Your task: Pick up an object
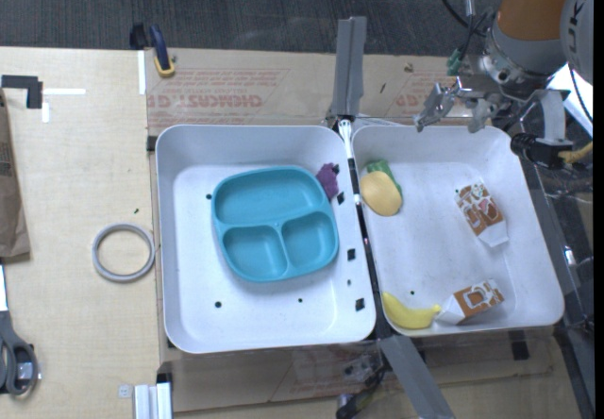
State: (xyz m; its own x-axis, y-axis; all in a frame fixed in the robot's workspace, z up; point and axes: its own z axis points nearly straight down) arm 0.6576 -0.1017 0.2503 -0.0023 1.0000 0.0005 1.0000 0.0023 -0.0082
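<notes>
Two white bins were seen side by side on the bench. The left bin (179,247) held a blue divided tray (274,224), with a small purple thing (327,178) just beside the tray's upper right corner. In the right bin (429,257) a yellow lemon-like fruit (381,192) with a green piece behind it lay near the dividing wall, a banana (409,312) lay at the near edge, a small carton (479,299) was touching the banana's tip, and a second carton (480,211) lay toward the right side. The gripper (460,106) was held above the far rim of the right bin, well apart from all these things. Nothing was seen between its fingers; how far they were parted could not be told. A roll of tape (124,251) lay on the bench left of the bins.
</notes>
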